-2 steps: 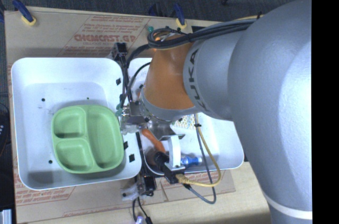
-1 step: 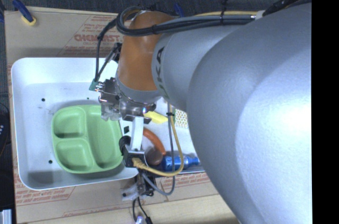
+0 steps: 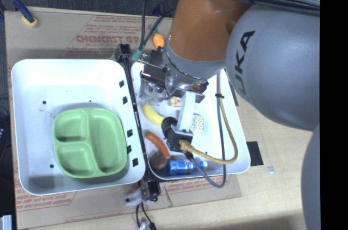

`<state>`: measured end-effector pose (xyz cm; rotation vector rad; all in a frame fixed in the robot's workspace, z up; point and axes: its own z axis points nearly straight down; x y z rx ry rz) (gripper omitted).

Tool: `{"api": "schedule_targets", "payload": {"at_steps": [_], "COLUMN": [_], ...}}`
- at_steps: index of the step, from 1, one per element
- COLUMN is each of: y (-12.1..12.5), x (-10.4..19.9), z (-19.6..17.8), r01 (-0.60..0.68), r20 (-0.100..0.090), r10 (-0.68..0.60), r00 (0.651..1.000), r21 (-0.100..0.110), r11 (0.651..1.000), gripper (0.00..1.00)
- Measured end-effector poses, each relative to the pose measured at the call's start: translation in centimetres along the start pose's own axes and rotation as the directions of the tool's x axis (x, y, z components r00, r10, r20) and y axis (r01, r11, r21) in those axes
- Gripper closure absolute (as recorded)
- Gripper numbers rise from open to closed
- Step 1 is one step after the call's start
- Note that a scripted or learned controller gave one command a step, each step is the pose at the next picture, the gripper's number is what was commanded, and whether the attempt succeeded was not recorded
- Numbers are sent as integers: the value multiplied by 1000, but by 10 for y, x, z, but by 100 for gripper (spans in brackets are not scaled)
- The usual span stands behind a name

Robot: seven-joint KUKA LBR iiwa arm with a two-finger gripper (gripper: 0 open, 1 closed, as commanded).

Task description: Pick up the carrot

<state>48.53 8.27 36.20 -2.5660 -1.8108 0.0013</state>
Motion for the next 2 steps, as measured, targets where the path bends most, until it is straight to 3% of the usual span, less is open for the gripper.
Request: {"api": "schedule_targets", "payload": {"at_steps": [1, 2], "y": [134, 49], "x": [-39, -44], "z": [-27, 109], "r01": [130, 126], "r20": [1, 1], "r10": [-130, -126], "r00": [992, 992], "r21": [1, 6], "r11": [992, 992], "gripper": [100, 100]}}
